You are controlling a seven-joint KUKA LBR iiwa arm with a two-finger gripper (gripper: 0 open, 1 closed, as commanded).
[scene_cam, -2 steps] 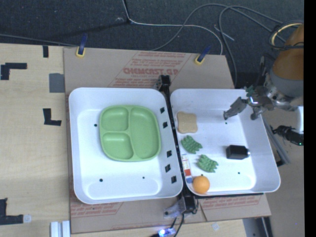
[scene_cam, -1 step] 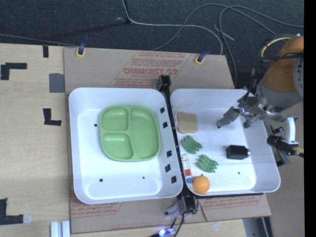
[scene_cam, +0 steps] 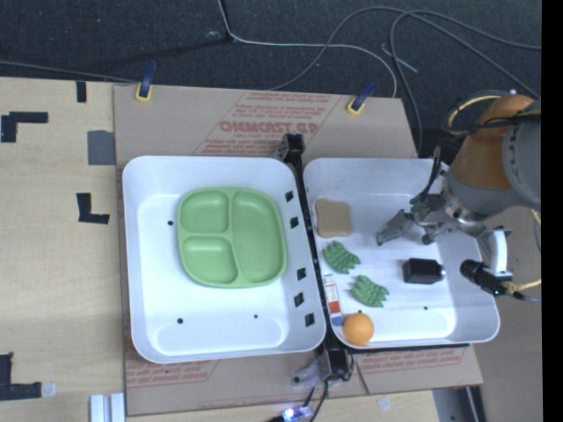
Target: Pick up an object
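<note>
Grey hand open, empty | mid right bin | black block near

One fixed overhead camera, looking down at a slant.
It takes in both shallow white plastic bins side by side on the cardboard-covered bench, from moderate height; the grey arm enters at right.

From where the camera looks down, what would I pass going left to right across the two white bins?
Green divided plate → tan bread slice → black block → gripper and grey arm reaching in from the right.
</note>
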